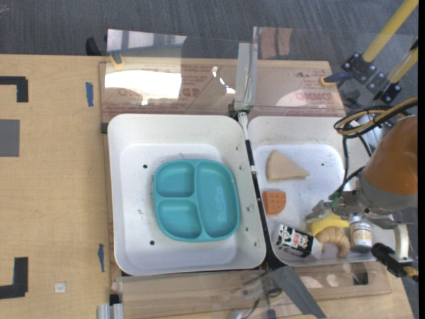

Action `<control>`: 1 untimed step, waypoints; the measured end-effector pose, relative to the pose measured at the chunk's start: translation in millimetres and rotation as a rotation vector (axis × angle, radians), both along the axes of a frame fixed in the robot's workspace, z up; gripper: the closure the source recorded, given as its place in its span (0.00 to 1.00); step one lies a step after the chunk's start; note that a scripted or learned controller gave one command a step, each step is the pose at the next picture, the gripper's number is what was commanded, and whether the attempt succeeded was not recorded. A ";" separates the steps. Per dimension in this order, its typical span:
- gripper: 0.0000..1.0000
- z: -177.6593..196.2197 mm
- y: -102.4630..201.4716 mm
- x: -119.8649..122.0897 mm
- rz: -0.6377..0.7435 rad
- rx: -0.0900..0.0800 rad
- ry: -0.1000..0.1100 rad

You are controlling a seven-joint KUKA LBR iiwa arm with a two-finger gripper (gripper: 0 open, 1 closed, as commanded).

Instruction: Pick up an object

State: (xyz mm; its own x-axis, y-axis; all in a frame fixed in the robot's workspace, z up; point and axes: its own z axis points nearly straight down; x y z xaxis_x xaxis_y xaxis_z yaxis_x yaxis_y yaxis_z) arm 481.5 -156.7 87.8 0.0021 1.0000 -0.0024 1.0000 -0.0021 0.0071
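White left bin (126,178): teal plate (196,199) with three parts sits inside | right bin (292,138): tan wedge (284,167), orange waffle (274,201), black-and-white box (294,240), yellow banana (330,226), brown croissant (337,242), small bottle (360,234) | end effector (323,210): just above the banana, cannot tell its state.
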 end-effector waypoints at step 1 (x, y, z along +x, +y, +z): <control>1.00 10.7 0.3 2.1 0.000 -0.001 -0.006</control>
State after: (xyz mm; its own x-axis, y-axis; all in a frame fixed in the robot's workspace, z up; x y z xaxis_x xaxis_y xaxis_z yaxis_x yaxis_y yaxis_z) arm 483.5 -156.4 98.5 0.0020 1.0000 -0.0039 0.9999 -0.0019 0.0131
